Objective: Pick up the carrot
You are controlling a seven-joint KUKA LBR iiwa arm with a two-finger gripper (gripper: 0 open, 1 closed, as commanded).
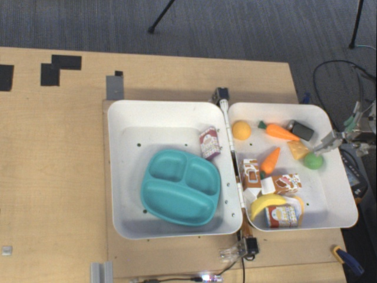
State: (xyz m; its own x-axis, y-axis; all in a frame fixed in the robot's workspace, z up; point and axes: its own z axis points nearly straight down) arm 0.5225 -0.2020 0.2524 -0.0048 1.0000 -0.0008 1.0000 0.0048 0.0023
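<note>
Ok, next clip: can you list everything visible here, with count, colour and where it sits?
bins: 2, white, side by side on the bench
divided plate: 1, teal, left bin
small packet: 1, dark red, left bin by the divider
carrots: 2, orange, right bin, one near the far wall, one mid-bin
round fruit: 1, yellow-orange, right bin, far left corner
dark block: 1, black, right bin, far side
green ball: 1, right bin, right side
banana: 1, yellow, right bin, near side
boxes and cartons: about 3, red-white, right bin
gripper: 1, grey, right bin's right edge
</note>
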